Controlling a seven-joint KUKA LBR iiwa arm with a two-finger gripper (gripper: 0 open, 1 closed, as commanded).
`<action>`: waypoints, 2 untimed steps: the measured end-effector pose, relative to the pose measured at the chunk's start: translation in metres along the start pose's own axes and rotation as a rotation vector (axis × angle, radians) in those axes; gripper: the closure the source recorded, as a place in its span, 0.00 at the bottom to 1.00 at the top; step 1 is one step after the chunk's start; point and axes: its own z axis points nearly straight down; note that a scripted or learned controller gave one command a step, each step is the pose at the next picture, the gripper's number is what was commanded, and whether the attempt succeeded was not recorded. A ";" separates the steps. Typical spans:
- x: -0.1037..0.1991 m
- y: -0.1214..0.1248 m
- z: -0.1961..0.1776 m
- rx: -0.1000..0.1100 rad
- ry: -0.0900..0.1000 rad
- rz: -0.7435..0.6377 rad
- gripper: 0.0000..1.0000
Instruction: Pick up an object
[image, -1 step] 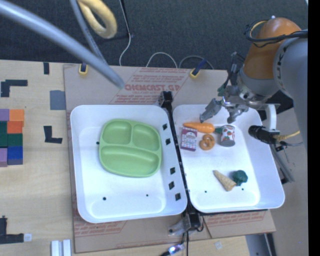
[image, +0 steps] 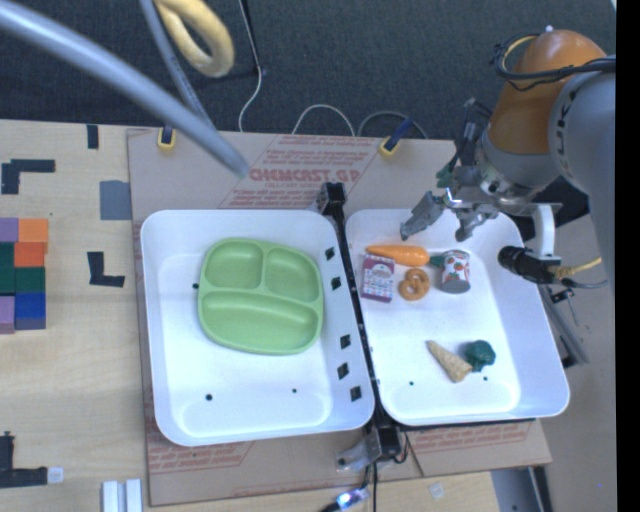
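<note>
1. I am seeing the tool hanging over the far edge of the right bin, its fingers spread apart and gripping nothing.
2. Nothing is lifted yet; the whole pick is waiting.
3. I am eyeing the nearest target, the smooth tapered orange carrot, lying flat just below the tool, beside a small can and a glossy pretzel.

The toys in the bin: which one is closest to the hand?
The carrot. It lies just below the hand, at the top of the right bin; the cone is farthest.
</note>
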 end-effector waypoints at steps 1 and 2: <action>0.010 0.003 0.056 0.005 0.000 0.000 0.00; 0.010 -0.007 0.118 0.004 0.000 0.001 0.00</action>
